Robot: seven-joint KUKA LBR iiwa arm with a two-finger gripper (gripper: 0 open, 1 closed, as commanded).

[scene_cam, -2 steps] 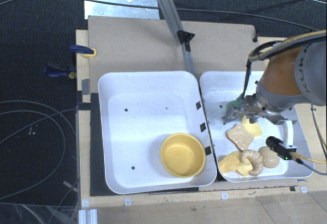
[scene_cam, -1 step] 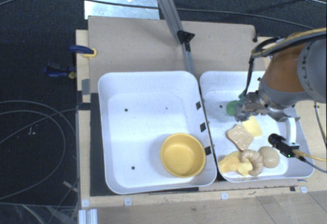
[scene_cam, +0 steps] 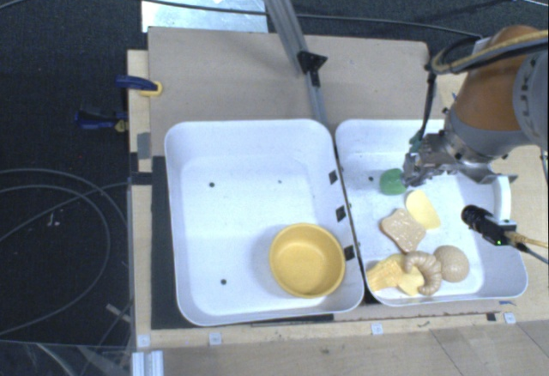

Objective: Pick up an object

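Observation:
My gripper (scene_cam: 414, 176) hangs low in the right bin (scene_cam: 360, 138), its tip just right of a small green object (scene_cam: 392, 182) and just above a pale yellow piece (scene_cam: 422, 209). Below them lie a tan toast-like slice (scene_cam: 403, 230), a yellow wedge (scene_cam: 386, 274), a curled beige piece (scene_cam: 425, 269) and a round beige lump (scene_cam: 452, 263). The arm's grey and orange wrist (scene_cam: 493, 104) covers the bin's far right corner. Nothing shows between the fingers.
A yellow bowl (scene_cam: 306, 258) sits in the left bin (scene_cam: 240, 142) near its front right corner. A slanted grey pole (scene_cam: 287, 14) crosses the bench behind the bins. Blue clamps (scene_cam: 129, 100) grip the bench's left edge.

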